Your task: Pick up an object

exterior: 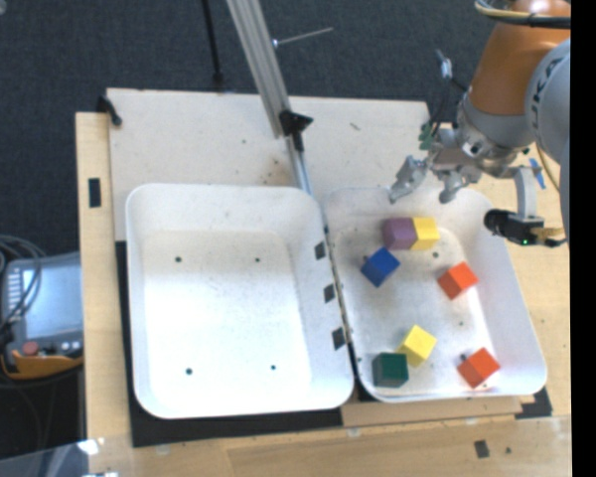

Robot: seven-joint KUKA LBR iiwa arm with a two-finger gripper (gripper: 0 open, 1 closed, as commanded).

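Overhead slanted view of the counter (179, 137) carrying 2 shallow white bins side by side. The left bin (228, 296) shows a bare white floor with a few dark specks. The right bin (512, 296) holds 7 small blocks. A purple block (398, 233) and a yellow block (426, 232) touch each other near the bin's far edge; a blue block (379, 266) lies just beside them, toward the divider between the bins. An orange block (458, 279) sits near the right wall. Along the near edge, a green block (389, 369) and a second yellow block (418, 344) lie close together, with a second orange block (478, 367) apart at the near right corner. The end effector (429, 186) hangs over the far rim of the right bin, just beyond the purple and yellow pair, its fingers spread apart with nothing between them. A slanted aluminium post (263, 68) rises from the counter behind the bins.
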